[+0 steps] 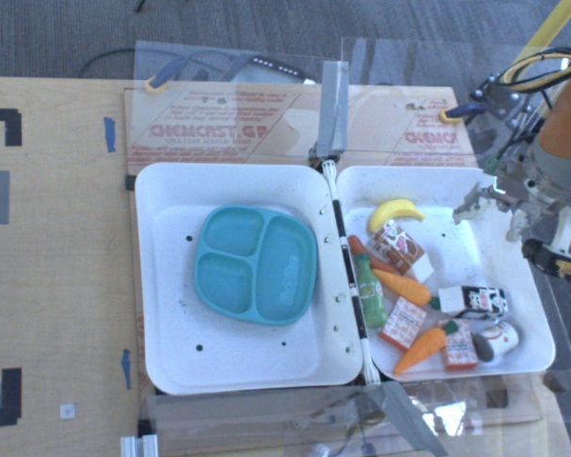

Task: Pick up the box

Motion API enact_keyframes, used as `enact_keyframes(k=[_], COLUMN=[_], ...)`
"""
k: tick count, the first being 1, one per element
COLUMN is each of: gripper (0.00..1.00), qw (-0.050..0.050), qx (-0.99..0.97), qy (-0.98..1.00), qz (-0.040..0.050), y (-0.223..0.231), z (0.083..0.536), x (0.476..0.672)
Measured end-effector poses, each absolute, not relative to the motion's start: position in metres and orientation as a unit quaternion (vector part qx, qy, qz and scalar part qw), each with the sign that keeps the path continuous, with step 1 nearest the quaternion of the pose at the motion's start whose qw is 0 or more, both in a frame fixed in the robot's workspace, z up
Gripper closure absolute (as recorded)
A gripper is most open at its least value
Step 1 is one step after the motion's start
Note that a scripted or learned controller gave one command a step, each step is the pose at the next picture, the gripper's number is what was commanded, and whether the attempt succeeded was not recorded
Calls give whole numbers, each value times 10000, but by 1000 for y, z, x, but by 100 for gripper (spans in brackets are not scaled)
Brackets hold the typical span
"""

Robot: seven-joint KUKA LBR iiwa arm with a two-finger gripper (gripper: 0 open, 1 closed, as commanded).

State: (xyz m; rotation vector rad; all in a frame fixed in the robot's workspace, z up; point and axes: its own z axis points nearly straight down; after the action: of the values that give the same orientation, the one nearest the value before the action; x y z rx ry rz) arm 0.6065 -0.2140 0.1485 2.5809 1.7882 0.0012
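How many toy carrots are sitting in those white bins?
2, both in the right bin. One carrot lies near the bin's middle, beside the green bottle. The other carrot lies nearer the front edge, between two small boxes. More could be hidden under the clutter.

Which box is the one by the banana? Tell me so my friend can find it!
Look in the right-hand white bin, the one full of toy food. Near its top sits a yellow banana, and just below it lies the small red-and-white carton box. It alone touches the banana, tilted, above the orange carrot.
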Motion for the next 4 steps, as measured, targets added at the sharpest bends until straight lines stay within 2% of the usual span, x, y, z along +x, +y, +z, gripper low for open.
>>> enact_keyframes(k=[1,2,3,4], gripper=[0,0,0,0], qw=[63,112,12,12], qx=[8243,8178,8216,8034], qy=[5661,5753,5700,5955], qz=[64,104,7,25], y=[-212,-211,-194,-103], z=[140,138,110,112], x=[617,616,606,660])
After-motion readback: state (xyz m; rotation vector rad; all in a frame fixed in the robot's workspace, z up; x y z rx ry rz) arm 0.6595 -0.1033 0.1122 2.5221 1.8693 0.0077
